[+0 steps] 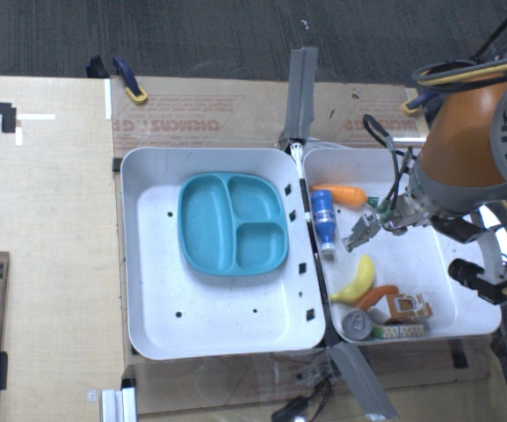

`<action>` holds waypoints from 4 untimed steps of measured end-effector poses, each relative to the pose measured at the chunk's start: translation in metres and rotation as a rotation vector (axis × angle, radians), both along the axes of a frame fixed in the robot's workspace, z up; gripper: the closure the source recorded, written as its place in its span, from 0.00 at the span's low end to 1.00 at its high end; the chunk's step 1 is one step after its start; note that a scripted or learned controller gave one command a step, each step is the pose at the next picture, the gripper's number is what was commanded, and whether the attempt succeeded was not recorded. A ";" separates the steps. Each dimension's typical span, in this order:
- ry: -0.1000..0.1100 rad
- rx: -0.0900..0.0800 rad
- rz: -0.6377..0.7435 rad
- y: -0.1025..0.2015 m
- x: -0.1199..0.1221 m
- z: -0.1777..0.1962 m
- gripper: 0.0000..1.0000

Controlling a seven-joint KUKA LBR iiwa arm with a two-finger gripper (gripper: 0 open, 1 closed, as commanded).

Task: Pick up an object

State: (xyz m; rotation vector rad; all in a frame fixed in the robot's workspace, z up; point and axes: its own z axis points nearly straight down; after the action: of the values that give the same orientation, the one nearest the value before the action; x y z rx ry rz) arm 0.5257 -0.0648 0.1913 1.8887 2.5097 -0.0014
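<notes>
At the near edge of the right bin (464,319) lies a cluster of small things: a grey round can (356,325) at the near left corner, a small printed carton (405,309) beside it over a green-and-white strip, and an orange-red piece (378,295) wedged between the carton and a yellow banana (359,280). The banana lies just past them, curving toward the bin's left wall. Farther in, the end effector (358,233) hangs over the middle of this bin, above and just beyond the banana; its fingers look parted with nothing between them, though the view is small and I cannot be certain. To its left a blue bottle (323,219) lies along the dividing wall, and past that an orange carrot (343,195) rests near the far wall. In the left bin (148,262) a teal divided plate (233,224) sits toward the far half. The pale tabletop (42,192) carries both bins.
</notes>
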 end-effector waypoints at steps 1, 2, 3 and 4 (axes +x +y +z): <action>0.003 0.001 0.018 -0.053 -0.023 -0.094 0.00; 0.003 0.000 0.016 -0.053 -0.022 -0.085 1.00; 0.003 0.000 0.015 -0.053 -0.022 -0.085 0.00; 0.002 0.002 0.088 -0.048 -0.049 -0.100 0.00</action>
State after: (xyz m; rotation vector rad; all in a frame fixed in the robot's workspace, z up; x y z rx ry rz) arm 0.4771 -0.1132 0.0910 1.7781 2.5922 -0.0013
